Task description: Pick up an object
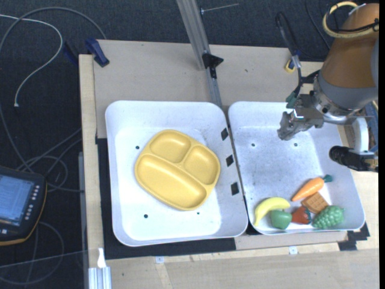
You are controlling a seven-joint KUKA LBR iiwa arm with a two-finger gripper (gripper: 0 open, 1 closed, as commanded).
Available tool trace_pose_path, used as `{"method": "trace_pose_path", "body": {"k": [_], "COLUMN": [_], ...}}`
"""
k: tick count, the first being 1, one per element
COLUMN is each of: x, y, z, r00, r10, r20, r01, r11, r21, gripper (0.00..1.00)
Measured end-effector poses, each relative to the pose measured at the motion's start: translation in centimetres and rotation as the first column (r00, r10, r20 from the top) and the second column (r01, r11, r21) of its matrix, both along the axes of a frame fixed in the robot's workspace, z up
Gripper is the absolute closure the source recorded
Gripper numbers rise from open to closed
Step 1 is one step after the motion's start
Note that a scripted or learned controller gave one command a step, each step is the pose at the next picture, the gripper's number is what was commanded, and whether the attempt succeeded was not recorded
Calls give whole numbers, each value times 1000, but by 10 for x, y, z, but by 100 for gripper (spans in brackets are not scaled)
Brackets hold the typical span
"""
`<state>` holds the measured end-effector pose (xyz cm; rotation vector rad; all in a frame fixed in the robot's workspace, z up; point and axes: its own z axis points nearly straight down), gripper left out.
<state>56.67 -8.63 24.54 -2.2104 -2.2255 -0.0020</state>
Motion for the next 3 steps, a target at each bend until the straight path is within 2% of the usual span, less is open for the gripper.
{"method": "trace_pose_path", "body": {"k": [2,3], "x": [10,6], "y": [111,170], "z": [-18,-24], "r00": [1000,1000], "r10": [0,0], "r20": [-2,-2], "r01": [0,0], "r11": [1000,1000], "r21": [-1,-1], "gripper": [100,100]}}
